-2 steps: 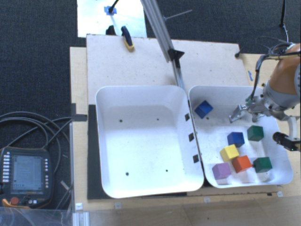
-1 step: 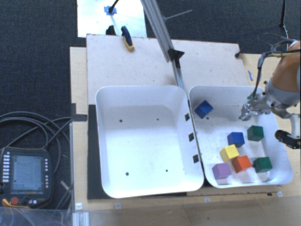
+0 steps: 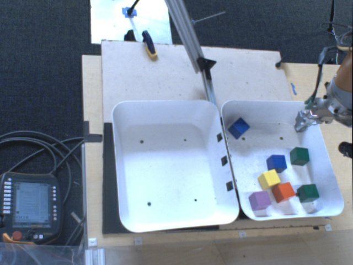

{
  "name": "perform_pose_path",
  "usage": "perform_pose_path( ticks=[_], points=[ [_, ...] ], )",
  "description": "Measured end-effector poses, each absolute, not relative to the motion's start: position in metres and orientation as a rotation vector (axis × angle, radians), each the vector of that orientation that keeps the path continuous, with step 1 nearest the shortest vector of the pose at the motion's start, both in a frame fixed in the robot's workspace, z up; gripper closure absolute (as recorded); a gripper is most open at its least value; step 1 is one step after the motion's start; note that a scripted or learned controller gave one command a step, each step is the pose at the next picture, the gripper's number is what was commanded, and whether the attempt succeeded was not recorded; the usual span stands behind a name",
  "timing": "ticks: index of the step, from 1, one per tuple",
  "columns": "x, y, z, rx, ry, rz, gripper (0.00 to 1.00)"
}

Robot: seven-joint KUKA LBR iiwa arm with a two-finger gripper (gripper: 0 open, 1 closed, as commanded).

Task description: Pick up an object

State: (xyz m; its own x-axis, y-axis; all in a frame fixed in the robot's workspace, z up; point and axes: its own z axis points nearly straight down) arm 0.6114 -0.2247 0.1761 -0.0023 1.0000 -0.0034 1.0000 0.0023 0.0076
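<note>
The bench [image 3: 248,70] bears two white bins [image 3: 165,170] side by side

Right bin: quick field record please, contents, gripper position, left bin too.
right bin: seven cubes
lone cube: blue cube, far-left corner, apart from the rest
cluster, near side: second blue cube, yellow cube, orange cube, purple cube, two green cubes
gripper: over the right bin's far right edge, nothing between its fingers
left bin: no cubes
</note>
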Motion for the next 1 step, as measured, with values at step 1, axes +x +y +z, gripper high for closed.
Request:
perform_pose_path(
  ticks=[1],
  points=[
    [0.6134, -0.2254, 0.2314, 2.210, 2.221, 0.006, 1.00]
  ],
)
